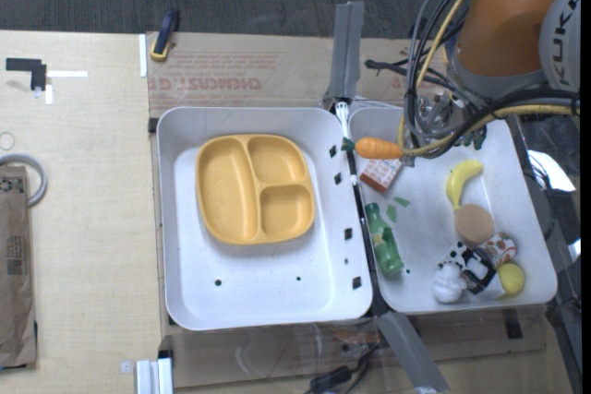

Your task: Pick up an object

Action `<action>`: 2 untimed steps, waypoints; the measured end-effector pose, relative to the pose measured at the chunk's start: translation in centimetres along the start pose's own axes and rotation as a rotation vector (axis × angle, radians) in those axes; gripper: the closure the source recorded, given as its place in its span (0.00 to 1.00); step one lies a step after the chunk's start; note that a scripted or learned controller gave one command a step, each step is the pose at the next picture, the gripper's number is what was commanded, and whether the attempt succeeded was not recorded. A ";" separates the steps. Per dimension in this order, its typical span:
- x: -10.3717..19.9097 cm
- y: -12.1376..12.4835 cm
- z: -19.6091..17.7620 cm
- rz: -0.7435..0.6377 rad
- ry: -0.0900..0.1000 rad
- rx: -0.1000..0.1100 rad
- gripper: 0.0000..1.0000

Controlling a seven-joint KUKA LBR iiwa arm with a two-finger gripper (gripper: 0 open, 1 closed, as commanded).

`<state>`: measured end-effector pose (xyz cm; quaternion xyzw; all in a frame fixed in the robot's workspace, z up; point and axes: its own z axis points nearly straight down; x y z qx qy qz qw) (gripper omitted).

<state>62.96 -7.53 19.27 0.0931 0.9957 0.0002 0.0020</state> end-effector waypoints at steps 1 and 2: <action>-3.6 -7.1 1.4 -0.197 -0.002 0.002 1.00; -3.6 -7.1 1.4 -0.197 -0.003 0.001 0.00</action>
